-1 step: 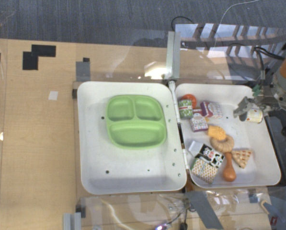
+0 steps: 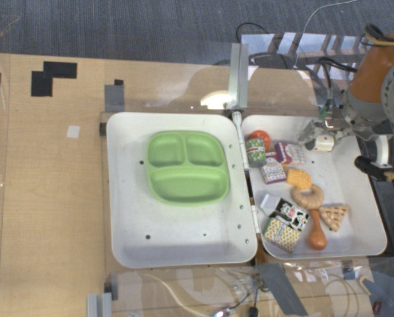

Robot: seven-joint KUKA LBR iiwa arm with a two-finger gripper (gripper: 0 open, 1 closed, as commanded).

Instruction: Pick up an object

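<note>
The right bin (image 2: 358,177) holds several toy food items: a red tomato (image 2: 260,137), a green can (image 2: 255,151), a purple packet (image 2: 287,152), a pink box (image 2: 272,171), a yellow waffle (image 2: 299,177), a tan doughnut (image 2: 307,196), a pizza slice (image 2: 334,215) and an orange drumstick (image 2: 316,234). My gripper (image 2: 321,136) hangs low over the bin's far right part, beside a small white and yellow piece (image 2: 324,143). Whether it touches that piece is unclear.
A green divided plate (image 2: 187,167) lies in the left bin (image 2: 127,203). A black and white box (image 2: 291,214) and a checkered packet (image 2: 281,235) lie near the right bin's front. Cables and a metal frame (image 2: 295,45) stand behind the bins.
</note>
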